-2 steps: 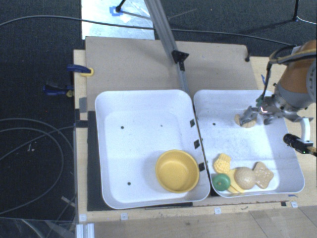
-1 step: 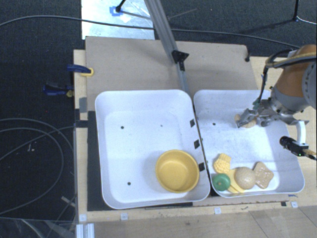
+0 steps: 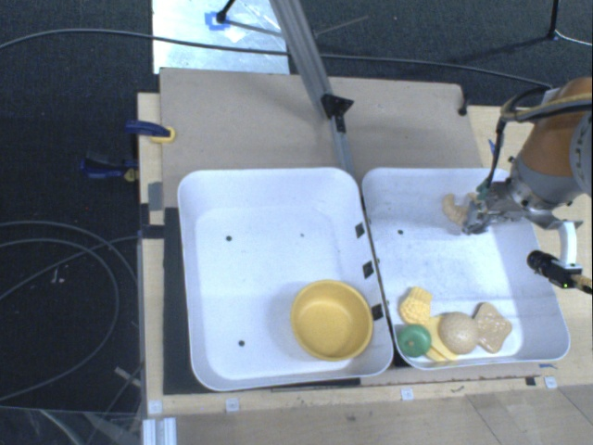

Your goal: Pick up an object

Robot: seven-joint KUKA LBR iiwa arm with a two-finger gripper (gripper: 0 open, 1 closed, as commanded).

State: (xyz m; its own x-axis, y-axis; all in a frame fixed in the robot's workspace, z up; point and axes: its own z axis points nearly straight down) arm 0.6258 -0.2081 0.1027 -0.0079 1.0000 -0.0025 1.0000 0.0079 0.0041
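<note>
Nearest you, well below the hand (image 3: 475, 222), a cluster lies along the right bin's (image 3: 537, 346) front edge: a green piece (image 3: 414, 340), a yellow waffle (image 3: 416, 305), a round bun (image 3: 457, 331) and a tan biscuit (image 3: 492, 327). Down and far to the hand's left, a yellow bowl (image 3: 332, 319) sits in the left bin (image 3: 213, 248). The hand hangs low in the right bin's back half, and you cannot tell whether it is open or closed. A pale beige piece (image 3: 453, 208) lies just to its left, touching or nearly so. Beyond the hand, a grey pole (image 3: 310, 54) slants across the worktop (image 3: 232, 119).
</note>
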